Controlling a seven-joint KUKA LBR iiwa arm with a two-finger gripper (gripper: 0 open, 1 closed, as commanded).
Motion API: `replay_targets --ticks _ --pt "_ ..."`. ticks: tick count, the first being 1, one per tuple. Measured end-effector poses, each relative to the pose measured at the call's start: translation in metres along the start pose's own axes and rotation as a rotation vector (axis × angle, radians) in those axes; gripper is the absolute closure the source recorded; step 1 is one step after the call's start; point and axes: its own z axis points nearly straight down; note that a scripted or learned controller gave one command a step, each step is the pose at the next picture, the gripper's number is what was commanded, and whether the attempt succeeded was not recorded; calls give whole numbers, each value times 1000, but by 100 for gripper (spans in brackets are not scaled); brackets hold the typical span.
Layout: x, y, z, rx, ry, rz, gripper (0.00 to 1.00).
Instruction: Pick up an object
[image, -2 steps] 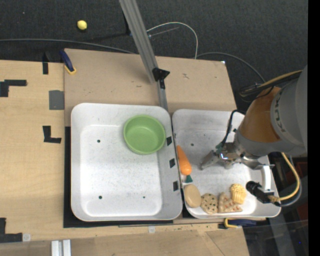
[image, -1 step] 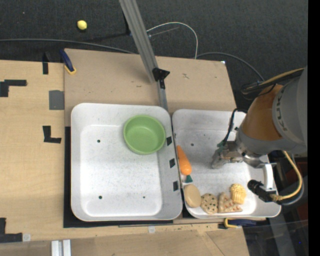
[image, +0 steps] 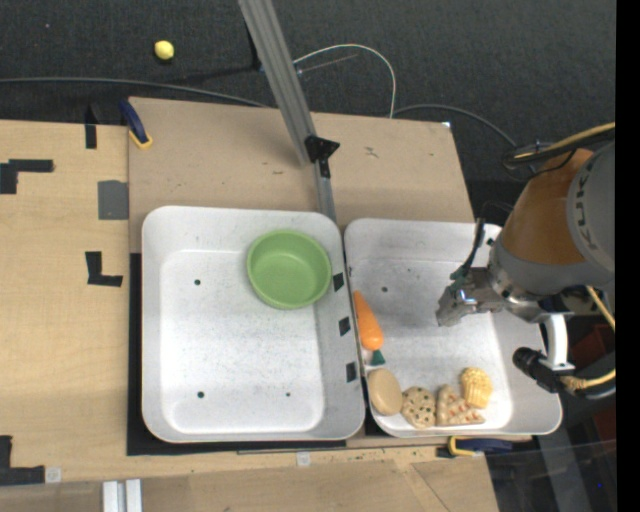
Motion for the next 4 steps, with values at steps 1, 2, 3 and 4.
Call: replay_targets --ticks 1,2,3,4 --pt "2 9 -59 -3 -1 -2 100" --pt "2 11 -112 -3 -1 -1 100" --pt "63 9 -99 4 2 -6 100" --pt "111 5 -86 5 2 -5 100"
